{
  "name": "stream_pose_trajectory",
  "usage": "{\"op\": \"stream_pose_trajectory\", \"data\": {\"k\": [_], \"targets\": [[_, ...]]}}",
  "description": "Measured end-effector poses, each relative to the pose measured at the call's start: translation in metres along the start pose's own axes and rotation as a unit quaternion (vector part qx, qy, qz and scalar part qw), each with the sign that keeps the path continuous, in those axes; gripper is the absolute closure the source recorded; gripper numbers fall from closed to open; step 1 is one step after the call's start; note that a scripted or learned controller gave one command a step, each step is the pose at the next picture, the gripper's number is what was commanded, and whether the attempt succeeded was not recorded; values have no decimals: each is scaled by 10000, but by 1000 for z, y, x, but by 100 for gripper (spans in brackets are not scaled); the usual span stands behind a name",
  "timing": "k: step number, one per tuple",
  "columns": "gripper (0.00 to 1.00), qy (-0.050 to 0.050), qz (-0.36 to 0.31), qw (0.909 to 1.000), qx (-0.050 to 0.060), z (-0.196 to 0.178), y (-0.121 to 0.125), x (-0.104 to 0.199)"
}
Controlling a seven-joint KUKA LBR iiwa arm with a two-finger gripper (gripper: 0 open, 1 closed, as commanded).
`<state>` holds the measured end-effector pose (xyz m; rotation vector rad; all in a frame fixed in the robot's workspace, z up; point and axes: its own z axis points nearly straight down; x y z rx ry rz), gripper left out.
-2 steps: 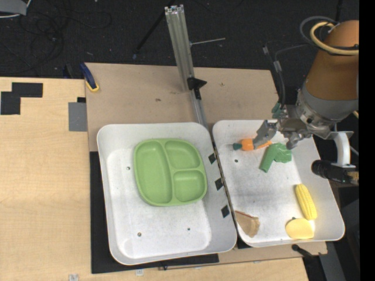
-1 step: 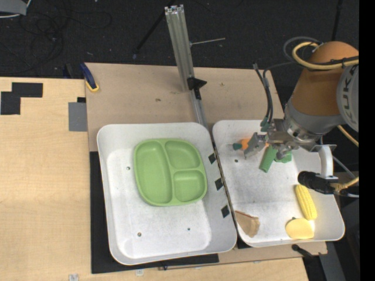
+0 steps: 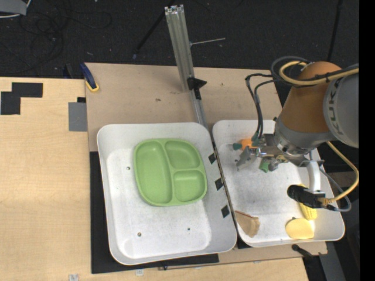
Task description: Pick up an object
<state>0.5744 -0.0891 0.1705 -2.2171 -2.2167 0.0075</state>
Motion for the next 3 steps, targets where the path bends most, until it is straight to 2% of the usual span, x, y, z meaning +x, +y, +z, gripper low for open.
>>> {"op": "stream_pose_trajectory", "data": {"k": [1,2,3], "targets": [[0,-1,2,10000,-7,61,6,3],[100,-1,29,10000,-8,48,6,1],[100,-7,27,10000,-43,4,11,-4]]}}
